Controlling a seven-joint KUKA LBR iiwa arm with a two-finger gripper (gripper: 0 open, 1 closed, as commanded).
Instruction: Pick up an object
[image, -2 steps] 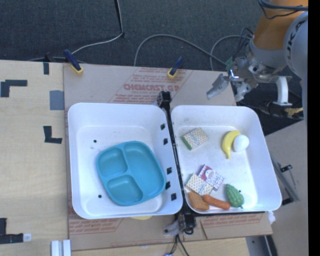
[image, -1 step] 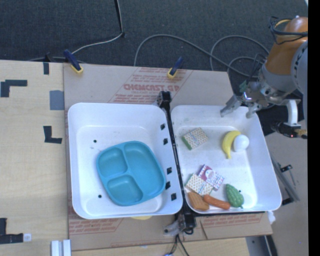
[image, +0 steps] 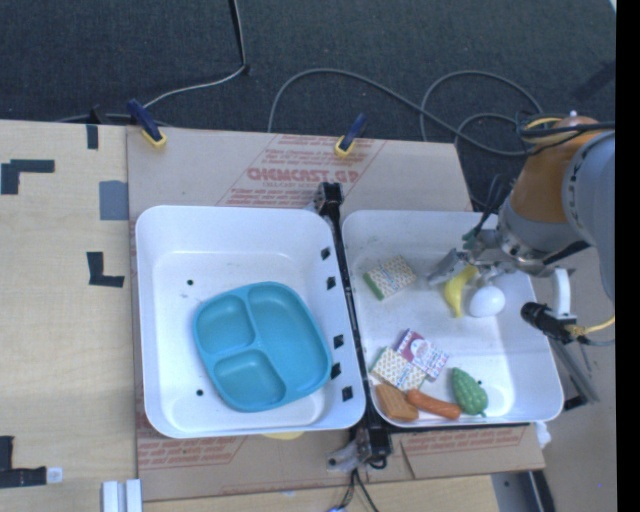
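Two white bins are set on brown cardboard (image: 290, 170) over a pale wooden bench (image: 60, 330), dark carpet (image: 120, 50) at twelve o'clock. The right bin (image: 520, 385) holds a toy banana (image: 456, 294) under the gripper (image: 468, 268); jaw state cannot be told. A blue divided plate (image: 260, 345) lies in the left bin (image: 170, 240).

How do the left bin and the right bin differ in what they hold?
The left bin holds one large blue divided plate; the right bin holds many small things, among them a yellow banana, a white egg and a carrot. The gripper hangs over the right bin, not the left bin. Both are shallow and white.
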